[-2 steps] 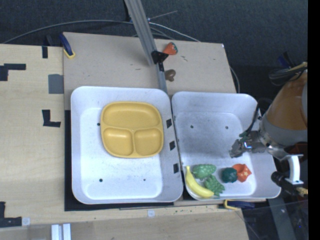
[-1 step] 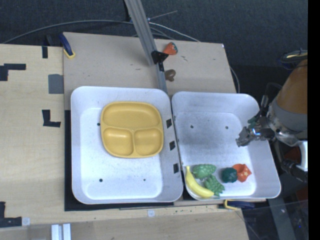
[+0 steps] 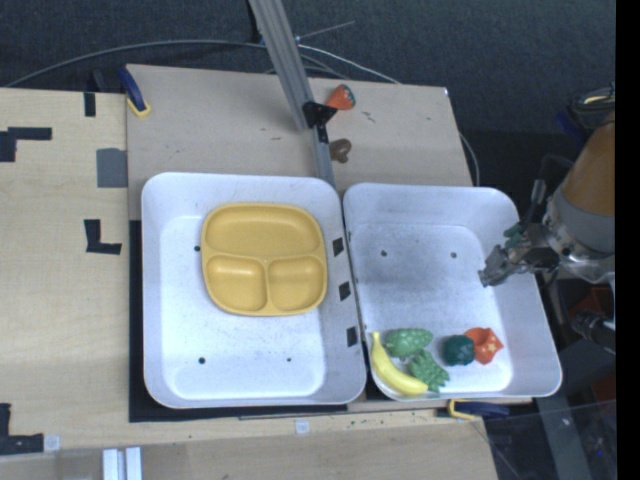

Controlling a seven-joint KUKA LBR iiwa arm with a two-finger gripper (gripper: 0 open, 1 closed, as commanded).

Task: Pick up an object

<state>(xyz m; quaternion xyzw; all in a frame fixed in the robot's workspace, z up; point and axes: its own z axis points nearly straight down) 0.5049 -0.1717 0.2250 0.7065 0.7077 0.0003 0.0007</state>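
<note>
In the right bin point(image 3: 430, 218), several small toys lie along the near edge: a yellow banana point(image 3: 390, 373), a green leafy piece point(image 3: 408, 341), another green piece point(image 3: 430, 370), a dark green round piece point(image 3: 459, 350) and a red piece point(image 3: 486, 344). My gripper point(image 3: 497, 268) hangs over the bin's right rim, well behind the toys and up from them, and I see nothing held in it. The arm's orange band point(image 3: 598, 178) shows at the right edge.
The left bin point(image 3: 170, 368) holds a yellow divided plate point(image 3: 265, 258) toward its back. A grey pole point(image 3: 285, 53) slants down to the bench behind the bins, with a small orange object point(image 3: 342, 96) beside it. Cables run across the dark floor behind.
</note>
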